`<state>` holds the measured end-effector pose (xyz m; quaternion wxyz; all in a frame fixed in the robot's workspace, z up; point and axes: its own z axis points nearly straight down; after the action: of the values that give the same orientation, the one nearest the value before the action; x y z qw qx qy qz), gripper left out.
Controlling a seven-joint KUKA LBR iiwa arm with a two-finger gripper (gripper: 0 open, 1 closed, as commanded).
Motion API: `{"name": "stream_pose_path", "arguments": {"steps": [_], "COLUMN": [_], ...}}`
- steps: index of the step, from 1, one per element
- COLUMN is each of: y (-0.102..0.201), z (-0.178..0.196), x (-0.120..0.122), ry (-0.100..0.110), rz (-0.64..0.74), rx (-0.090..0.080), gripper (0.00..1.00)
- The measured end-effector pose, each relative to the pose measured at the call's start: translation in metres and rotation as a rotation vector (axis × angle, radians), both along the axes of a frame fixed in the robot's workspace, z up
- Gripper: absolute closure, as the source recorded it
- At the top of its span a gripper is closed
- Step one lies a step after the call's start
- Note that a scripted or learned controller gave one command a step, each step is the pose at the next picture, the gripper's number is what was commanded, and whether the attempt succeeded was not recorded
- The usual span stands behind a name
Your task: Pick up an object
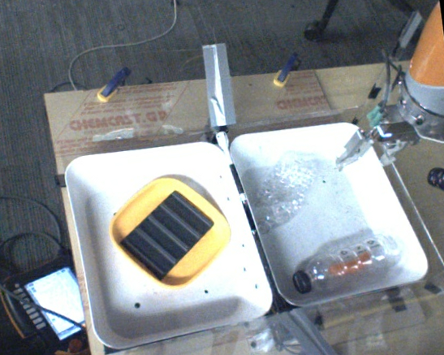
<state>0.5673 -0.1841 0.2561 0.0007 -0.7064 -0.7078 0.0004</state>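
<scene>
A yellow block with a black ribbed top (pixel 170 231) lies tilted in the left bin (pixel 92 183). In the right bin (pixel 399 213), a clear bottle with a black cap (pixel 345 263) lies on its side near the front wall. A crumpled clear plastic piece (pixel 287 184) rests toward the back left. My gripper (pixel 366 152) hangs over the right bin's back right corner, open, with nothing between its fingers. It is well apart from the bottle and the plastic piece.
A metal divider post (pixel 219 91) stands behind the seam between the bins. Two clamps (pixel 113 84) (pixel 286 69) hold the cardboard backing. A tablet and cables (pixel 42 300) lie on the floor to the left.
</scene>
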Motion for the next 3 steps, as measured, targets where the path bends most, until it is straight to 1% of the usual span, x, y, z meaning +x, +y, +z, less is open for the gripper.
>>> {"name": "stream_pose_path", "arguments": {"steps": [1, 2, 3], "y": [0.061, 0.091, 0.091], "z": [-0.053, -0.163, -0.072], "x": [-0.084, -0.082, 0.024], "ry": [0.002, -0.006, 0.000], "rz": [-0.053, -0.104, -0.079], "rx": [0.001, 0.000, -0.004], "gripper": [0.00, 0.00, 0.00]}}
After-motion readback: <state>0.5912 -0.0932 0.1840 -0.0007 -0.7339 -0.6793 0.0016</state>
